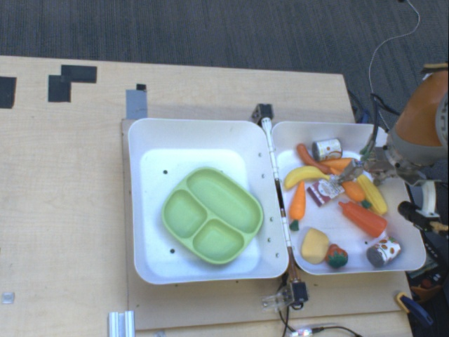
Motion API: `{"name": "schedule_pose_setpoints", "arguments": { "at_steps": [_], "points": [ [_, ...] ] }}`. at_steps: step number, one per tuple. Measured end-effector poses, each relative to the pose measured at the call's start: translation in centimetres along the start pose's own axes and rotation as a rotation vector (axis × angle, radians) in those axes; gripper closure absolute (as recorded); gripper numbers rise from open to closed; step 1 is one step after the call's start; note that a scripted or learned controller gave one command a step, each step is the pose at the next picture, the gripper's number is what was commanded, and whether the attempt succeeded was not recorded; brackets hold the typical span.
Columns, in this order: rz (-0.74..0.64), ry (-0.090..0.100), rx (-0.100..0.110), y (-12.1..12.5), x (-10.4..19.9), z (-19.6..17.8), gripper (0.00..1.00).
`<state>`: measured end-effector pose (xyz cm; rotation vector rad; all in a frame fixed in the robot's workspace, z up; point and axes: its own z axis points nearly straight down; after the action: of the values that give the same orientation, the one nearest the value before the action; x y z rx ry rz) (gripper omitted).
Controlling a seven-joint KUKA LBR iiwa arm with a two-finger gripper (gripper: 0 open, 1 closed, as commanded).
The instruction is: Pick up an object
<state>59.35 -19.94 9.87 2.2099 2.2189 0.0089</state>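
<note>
The right bin point(419, 262) holds several toy foods. Among them are a yellow banana point(302, 176), a small orange carrot point(298, 202), a silver can point(327, 148) at the back and a large orange-red carrot point(363, 218). A yellow fruit point(315, 245) and a red and green piece point(337, 256) lie at the front. My gripper point(346, 175) reaches in from the right and hangs low over the middle of the pile. It is just above a silvery and dark red packet point(321, 191), beside a yellow piece point(373, 195).
The left bin point(144, 188) holds a green divided plate point(212, 215). A small grey and white can point(383, 253) sits in the right bin's front right corner. A clamp point(263, 112) and cables sit at the seam between the bins. The arm's orange band point(424, 111) is at the right edge.
</note>
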Motion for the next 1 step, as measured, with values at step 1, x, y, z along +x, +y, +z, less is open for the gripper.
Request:
{"name": "schedule_pose_setpoints", "arguments": {
  "at_steps": [1],
  "points": [
    [0.0,-0.001,-0.005,0.15,0.05,-1.07,1.0]
  ]
}}
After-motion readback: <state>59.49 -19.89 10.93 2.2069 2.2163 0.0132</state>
